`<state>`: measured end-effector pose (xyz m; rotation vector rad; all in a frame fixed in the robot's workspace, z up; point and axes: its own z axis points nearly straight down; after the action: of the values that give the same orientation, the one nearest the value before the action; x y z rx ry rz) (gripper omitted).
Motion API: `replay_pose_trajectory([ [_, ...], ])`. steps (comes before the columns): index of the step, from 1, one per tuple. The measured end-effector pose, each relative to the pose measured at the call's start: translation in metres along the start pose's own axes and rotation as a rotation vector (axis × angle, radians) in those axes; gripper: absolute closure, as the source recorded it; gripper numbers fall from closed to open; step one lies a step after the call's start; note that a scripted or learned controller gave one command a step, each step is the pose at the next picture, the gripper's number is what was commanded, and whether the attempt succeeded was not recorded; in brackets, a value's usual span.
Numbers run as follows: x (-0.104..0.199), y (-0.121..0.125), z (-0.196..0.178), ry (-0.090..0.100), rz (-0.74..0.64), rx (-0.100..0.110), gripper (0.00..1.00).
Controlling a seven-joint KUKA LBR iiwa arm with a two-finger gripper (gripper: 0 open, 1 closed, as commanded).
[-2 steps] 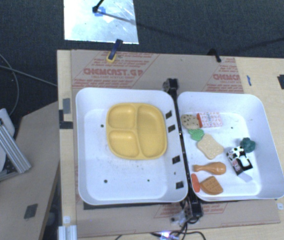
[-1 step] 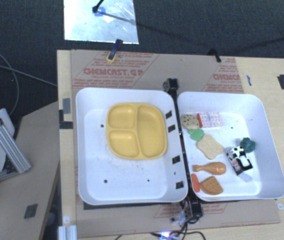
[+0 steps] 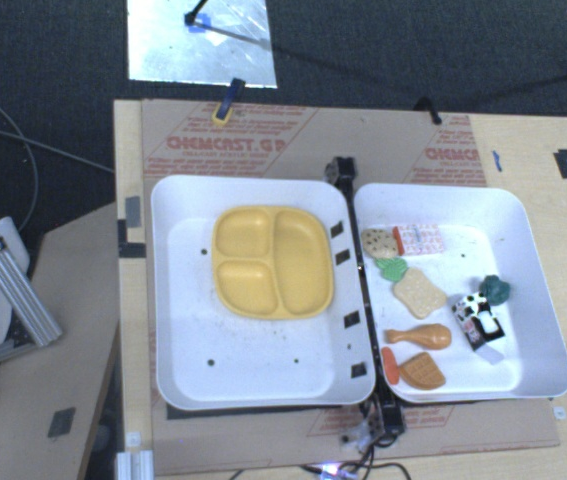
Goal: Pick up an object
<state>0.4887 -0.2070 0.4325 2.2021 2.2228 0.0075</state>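
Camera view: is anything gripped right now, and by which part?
It cannot be told that anything is held. The toy food pieces, such as the drumstick and waffle, lie loose in the right bin.

The small black-and-white block-shaped object (image 3: 478, 321) near the right wall of the right white bin (image 3: 533, 238) is too small and blurred to identify. The dark green lump (image 3: 496, 290) just above it has no readable form. The red-and-white printed packet (image 3: 418, 238) near that bin's far edge carries markings too fine to read. The orange-red piece (image 3: 390, 365) at the bin's near left corner lies partly under the tan waffle-patterned piece (image 3: 422, 372). The silver aluminium frame (image 3: 8, 278) is cut off by the left picture edge. The tangle of wires (image 3: 363, 438) at the bench's near edge is blurred.
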Motion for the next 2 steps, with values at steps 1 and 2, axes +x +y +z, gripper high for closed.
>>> replay_pose_trajectory([
  [1, 0.0, 0.001, -0.011, -0.002, -0.004, -0.004, 1.0],
  [2, 0.001, -0.002, 0.013, 0.004, 0.007, 0.01, 1.0],
])
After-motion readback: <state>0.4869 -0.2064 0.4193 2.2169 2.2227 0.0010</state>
